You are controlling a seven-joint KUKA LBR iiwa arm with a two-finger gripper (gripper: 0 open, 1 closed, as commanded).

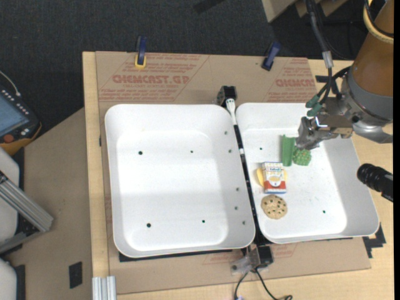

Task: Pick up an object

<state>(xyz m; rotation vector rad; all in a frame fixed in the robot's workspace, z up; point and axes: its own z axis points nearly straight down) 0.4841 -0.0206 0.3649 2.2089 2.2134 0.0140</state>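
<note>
Brown bench board under both bins, and I see my gripper low over the green block, its grip impossible to judge.

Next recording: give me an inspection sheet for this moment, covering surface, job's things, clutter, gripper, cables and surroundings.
Surface: brown board bearing left white bin and right white bin.
Job's things: green plastic piece, small orange-and-white carton and round brown cookie, all in the right bin.
Clutter: nothing seen.
Gripper: gripper low over the green piece; grasp unclear.
Cables: black cable along the arm.
Surroundings: blue clamps on the board's far edge.
</note>
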